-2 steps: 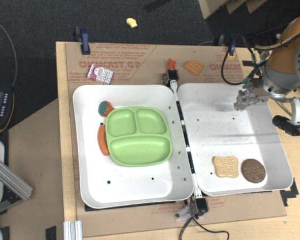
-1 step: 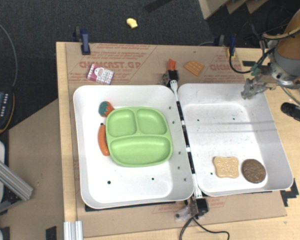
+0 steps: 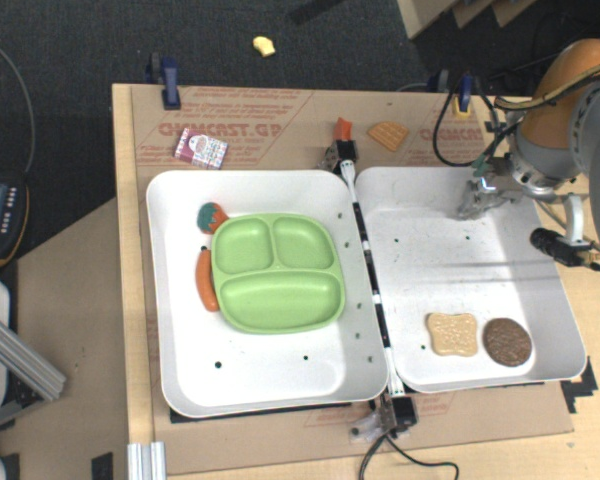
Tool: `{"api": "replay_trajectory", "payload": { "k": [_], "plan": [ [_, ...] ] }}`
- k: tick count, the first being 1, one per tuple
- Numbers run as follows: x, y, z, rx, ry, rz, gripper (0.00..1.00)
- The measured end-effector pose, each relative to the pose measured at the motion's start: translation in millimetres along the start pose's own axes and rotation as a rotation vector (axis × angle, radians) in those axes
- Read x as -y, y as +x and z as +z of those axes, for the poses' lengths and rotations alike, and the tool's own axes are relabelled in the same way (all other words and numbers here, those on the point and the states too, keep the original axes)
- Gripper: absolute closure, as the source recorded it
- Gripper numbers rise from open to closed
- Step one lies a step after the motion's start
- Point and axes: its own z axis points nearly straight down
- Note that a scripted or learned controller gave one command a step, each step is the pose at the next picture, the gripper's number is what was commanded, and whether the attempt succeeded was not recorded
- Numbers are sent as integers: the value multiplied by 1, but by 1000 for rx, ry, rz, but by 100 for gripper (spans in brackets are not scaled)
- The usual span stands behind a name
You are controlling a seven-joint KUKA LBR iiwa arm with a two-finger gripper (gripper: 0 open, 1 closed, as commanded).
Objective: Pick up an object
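Observation:
In the right bin (image 3: 450, 258), a tan square waffle-like biscuit (image 3: 452, 333) and a round brown cookie (image 3: 507, 341) lie side by side near the front right. My gripper (image 3: 475, 198) hangs over the far right part of this bin, well away from both, with nothing seen in it. The left bin (image 3: 180, 348) holds a green divided plate (image 3: 277, 272). An orange sausage-shaped piece (image 3: 207, 279) lies along the plate's left edge, and a small teal and red piece (image 3: 211, 216) sits at its far left corner.
On the cardboard behind the bins lie a tan cracker (image 3: 387, 135) and a small pink packet (image 3: 200, 148). Clamps (image 3: 342, 146) stand at the bins' shared divider and on the board's far edge. Cables loop beside the arm (image 3: 570, 118) at the right.

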Motion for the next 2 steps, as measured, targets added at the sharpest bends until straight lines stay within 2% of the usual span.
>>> {"api": "replay_trajectory", "payload": {
  "k": [1, 2],
  "plan": [
    [-2, -18, -71, 5, -12, 2, 100],
    [1, 8, 1, -2, 3, -1, 100]
  ]
}}
